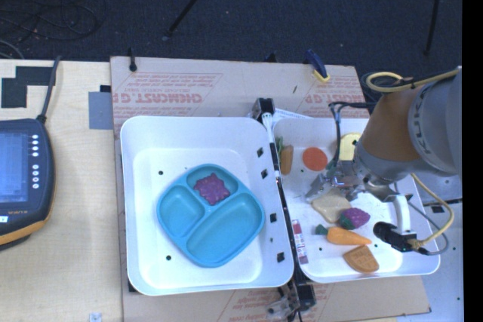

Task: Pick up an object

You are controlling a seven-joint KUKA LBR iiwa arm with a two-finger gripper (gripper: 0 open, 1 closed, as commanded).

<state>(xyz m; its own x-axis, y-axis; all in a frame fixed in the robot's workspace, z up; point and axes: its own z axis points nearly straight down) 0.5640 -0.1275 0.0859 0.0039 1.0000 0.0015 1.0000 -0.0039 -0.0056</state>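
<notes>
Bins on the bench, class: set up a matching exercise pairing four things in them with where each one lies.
Things:
1. purple toy
2. carrot
3. red ball
4. blue tray

Places:
A. right bin, near its front edge
B. floor of the left bin
C. small compartment of the tray
D. right bin, towards its back

Pairs: 1-C, 2-A, 3-D, 4-B

The arm [419, 136] covers the right bin's [309, 268] upper right corner and most of a yellow object [349, 146] there. The tool [336, 183] is too small and shadowed to read clearly. A handheld screen [21, 177] on the tabletop [68, 268] is cut off by the left edge.
</notes>
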